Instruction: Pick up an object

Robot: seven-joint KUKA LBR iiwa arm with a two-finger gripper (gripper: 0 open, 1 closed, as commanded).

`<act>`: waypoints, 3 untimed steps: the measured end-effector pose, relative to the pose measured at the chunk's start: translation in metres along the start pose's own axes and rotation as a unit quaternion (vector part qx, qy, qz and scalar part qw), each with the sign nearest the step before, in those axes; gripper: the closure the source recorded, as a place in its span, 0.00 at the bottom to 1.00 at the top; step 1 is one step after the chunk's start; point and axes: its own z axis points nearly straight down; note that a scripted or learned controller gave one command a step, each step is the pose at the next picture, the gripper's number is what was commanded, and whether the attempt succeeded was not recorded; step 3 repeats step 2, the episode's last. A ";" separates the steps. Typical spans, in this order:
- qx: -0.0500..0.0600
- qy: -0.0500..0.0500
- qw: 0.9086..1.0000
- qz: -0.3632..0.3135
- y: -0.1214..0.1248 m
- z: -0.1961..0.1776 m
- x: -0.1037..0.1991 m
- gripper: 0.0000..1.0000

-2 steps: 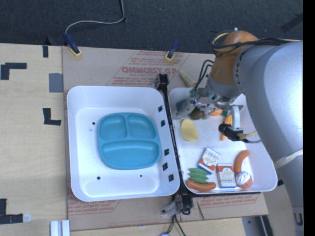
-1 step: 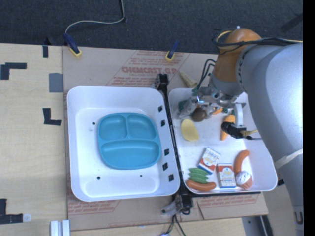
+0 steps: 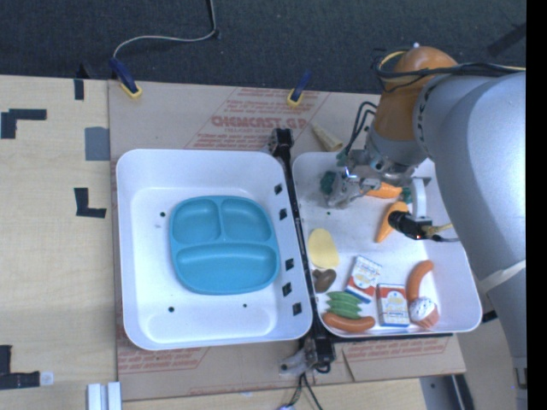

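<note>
My gripper [image 3: 340, 193] is down in the far left part of the right bin [image 3: 461, 272], right beside a small dark green object [image 3: 329, 180]. An orange carrot piece [image 3: 386, 192] lies just to its right, and a second orange carrot [image 3: 387, 226] a little nearer. A pale yellow slice [image 3: 322, 248] rests below the gripper, with a brown piece [image 3: 323, 278] in front of it. Nothing can be seen held by the gripper.
The right bin's near end holds a green pod [image 3: 344, 301], a sausage [image 3: 349, 322], two small boxes [image 3: 366, 273] [image 3: 392, 304], a red sausage [image 3: 419, 280] and a white round item [image 3: 421, 312]. A blue divided plate [image 3: 225, 243] lies in the left bin [image 3: 137, 229].
</note>
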 end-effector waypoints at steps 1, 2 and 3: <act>-0.006 -0.001 1.000 0.000 0.002 -0.002 0.000 0.00; -0.005 -0.002 1.000 -0.001 0.002 -0.011 0.000 1.00; -0.005 -0.002 1.000 -0.001 0.002 -0.011 0.000 1.00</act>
